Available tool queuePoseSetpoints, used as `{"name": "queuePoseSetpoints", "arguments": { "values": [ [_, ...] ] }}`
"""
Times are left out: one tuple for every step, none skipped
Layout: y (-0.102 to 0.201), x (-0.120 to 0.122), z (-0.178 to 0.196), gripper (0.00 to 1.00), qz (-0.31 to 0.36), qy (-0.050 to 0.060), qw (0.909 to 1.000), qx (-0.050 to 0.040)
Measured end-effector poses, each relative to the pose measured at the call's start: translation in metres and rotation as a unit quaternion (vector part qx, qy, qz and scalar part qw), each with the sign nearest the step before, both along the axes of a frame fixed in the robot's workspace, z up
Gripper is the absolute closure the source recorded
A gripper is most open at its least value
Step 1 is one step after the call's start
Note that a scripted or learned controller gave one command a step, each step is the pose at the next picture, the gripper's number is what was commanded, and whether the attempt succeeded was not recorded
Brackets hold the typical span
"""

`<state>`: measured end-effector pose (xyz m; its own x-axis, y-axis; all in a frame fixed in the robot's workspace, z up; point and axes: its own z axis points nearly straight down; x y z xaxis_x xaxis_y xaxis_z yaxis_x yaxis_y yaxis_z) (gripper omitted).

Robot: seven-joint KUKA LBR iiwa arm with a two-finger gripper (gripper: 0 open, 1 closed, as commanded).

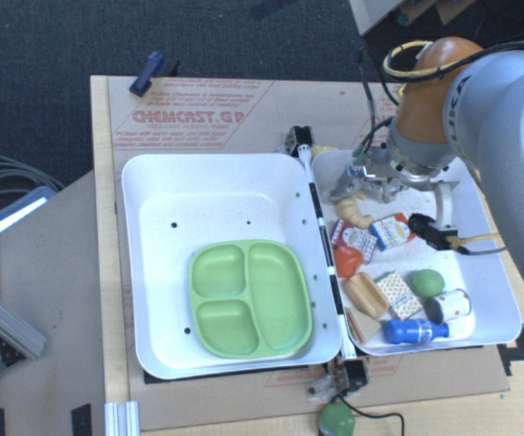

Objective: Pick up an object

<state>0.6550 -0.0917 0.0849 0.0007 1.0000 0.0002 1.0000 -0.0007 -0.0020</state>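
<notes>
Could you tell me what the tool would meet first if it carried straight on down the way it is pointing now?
Most likely the small beige piece lying at the upper left of the right bin, just below the tool. Depth is hard to judge from this slanted view, so it might touch the bin floor beside it instead.

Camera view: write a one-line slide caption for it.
KUKA arm's end effector hovers over the cluttered right bin; a green divided tray lies in the left bin.

Bench (198, 116) bearing two white bins (153, 189)
</notes>
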Motion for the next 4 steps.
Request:
{"name": "queuePoseSetpoints", "arguments": {
  "values": [
    [-0.006,-0.001,0.000,0.00,0.000,0.000,1.0000,0.0000],
    [-0.002,0.012,0.000,0.00,0.001,-0.002,1.0000,-0.0002],
    [-0.005,0.012,0.000,0.00,0.000,-0.002,1.0000,-0.0004],
    [-0.003,0.012,0.000,0.00,0.000,-0.002,1.0000,-0.0004]
  ]
}}
